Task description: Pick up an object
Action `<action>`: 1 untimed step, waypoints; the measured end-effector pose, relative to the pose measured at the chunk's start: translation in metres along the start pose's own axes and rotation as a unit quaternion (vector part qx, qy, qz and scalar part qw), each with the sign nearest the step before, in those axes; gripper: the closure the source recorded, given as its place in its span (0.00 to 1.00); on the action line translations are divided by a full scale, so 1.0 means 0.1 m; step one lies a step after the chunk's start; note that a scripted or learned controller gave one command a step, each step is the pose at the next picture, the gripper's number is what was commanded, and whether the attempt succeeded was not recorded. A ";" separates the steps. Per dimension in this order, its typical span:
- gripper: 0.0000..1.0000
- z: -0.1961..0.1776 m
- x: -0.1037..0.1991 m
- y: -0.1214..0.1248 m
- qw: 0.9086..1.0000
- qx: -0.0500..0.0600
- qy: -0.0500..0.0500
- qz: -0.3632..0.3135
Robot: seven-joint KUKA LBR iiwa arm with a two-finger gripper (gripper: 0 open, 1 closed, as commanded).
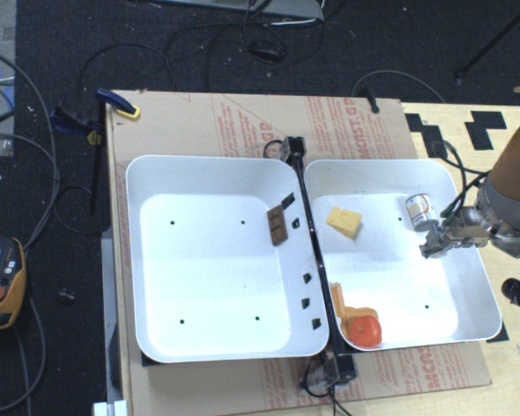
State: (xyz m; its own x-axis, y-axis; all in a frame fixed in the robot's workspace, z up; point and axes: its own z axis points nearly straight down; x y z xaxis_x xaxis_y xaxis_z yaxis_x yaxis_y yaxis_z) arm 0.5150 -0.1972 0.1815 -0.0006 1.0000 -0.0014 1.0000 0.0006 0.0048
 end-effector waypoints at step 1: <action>1.00 -0.21 0.00 0.01 1.000 0.001 0.000 0.000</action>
State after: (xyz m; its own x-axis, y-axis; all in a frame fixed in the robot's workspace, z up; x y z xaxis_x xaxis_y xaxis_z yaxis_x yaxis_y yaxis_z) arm 0.5154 -0.1972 0.2021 -0.0003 1.0000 -0.0007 1.0000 0.0003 0.0018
